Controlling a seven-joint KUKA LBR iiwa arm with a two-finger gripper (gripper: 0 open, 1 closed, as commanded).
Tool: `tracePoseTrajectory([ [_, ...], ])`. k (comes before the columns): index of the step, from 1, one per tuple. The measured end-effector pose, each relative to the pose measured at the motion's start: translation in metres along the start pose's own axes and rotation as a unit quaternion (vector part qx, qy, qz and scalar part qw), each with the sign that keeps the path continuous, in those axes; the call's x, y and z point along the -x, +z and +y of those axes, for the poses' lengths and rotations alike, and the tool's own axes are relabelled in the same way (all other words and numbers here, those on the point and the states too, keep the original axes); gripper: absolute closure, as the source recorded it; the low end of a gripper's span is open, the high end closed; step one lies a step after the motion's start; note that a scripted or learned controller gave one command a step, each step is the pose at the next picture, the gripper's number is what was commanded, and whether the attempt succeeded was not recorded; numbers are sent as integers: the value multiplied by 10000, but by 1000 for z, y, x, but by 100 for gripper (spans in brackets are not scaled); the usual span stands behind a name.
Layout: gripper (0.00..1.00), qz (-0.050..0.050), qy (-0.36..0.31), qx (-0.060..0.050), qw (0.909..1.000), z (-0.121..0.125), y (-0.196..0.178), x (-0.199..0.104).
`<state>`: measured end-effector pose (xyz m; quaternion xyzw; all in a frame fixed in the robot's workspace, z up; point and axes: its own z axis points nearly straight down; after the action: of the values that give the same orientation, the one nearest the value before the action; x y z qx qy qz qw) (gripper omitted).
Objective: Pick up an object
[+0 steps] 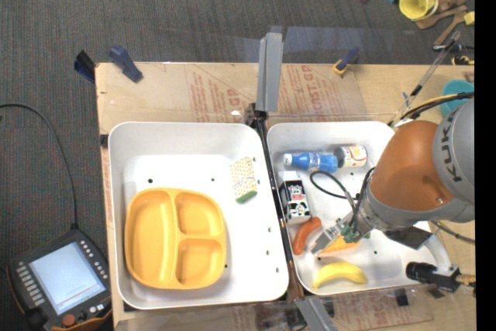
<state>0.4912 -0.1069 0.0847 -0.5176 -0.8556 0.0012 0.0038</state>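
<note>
A grey and orange robot arm reaches over the right bin. The left bin holds a yellow divided plate. Its gripper pinches an orange carrot-like piece, between a hot dog and a banana.

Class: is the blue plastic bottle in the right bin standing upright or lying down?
Lying down: the blue plastic bottle rests lengthwise on the right white bin's floor.

Glossy yellow plastic plate in smooth white bin.
</note>
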Motion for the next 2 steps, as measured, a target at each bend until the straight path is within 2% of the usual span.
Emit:
tracePoseTrajectory([
  [1,100,13,48,-19,10000,-2,-7,2],
  [2,100,25,82,-36,10000,-3,-14,3],
])
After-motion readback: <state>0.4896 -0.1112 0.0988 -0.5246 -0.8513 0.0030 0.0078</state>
